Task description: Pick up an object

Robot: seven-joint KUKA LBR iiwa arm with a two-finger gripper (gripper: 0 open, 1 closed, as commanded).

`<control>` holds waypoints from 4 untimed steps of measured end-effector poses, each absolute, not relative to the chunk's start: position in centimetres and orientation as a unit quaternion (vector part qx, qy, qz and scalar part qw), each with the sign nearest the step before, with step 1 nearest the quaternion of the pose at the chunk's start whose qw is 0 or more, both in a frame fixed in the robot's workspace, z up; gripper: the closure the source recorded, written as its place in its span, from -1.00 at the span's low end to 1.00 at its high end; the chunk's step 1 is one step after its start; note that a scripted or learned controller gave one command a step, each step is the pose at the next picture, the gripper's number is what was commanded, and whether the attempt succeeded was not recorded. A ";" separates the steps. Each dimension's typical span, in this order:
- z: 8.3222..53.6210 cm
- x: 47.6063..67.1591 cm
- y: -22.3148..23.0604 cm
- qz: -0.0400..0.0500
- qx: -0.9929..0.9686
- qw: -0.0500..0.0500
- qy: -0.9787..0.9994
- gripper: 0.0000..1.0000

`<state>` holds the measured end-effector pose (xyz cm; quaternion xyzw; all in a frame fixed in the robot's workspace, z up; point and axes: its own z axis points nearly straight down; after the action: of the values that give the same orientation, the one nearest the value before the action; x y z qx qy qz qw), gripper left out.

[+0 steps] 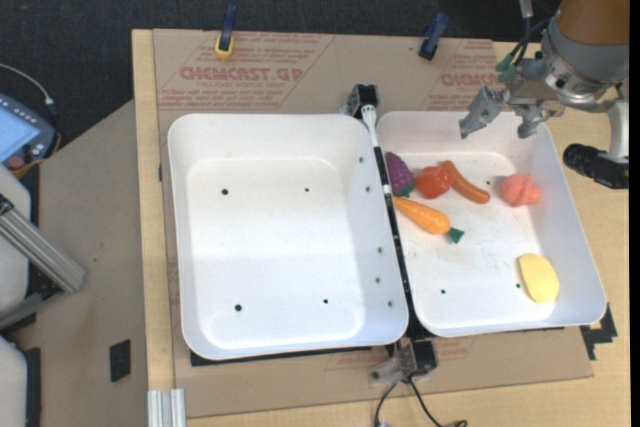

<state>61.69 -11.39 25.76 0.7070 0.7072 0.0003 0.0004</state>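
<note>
Two shallow white bins sit side by side on a brown cardboard sheet [300,65] printed with red lettering, at the centre of the frame.

Left bin [200,155]: white floor with four small dark holes.

Right bin [575,260], contents:
- purple toy vegetable [399,173], against the left wall beside the divider between the bins;
- red tomato-like piece [432,181], just right of the purple one and touching it or nearly so;
- orange-red sausage-shaped piece [467,183], lying at a slant, its upper end beside the red piece;
- orange carrot [424,216] with a green tip, lying at a slant below those three;
- pink rounded piece [519,189], toward the right wall, apart from the cluster;
- yellow lemon-like piece [538,276], lower right of the bin, well apart from the rest.

Gripper [503,118]: at the upper right of the frame, over the far rim of the right bin, below the arm's orange band. Its two grey fingers are spread apart, with nothing between them. It stands clear of every item.

Blue clamp [227,30] and second blue clamp [434,34]: on the cardboard's far edge.
</note>
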 end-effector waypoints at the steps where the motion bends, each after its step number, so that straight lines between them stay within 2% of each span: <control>1: 21.4 60.5 -7.9 -0.001 0.706 -0.002 0.708 -1.00; 2: 18.3 60.9 -5.2 -0.001 0.706 -0.002 0.708 -1.00; 3: 19.6 61.0 -5.4 0.000 0.707 0.000 0.707 1.00; 4: 20.9 53.0 -5.1 -0.002 0.708 -0.003 0.706 1.00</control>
<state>52.99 -5.06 20.93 0.7081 0.7061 -0.0016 -0.0030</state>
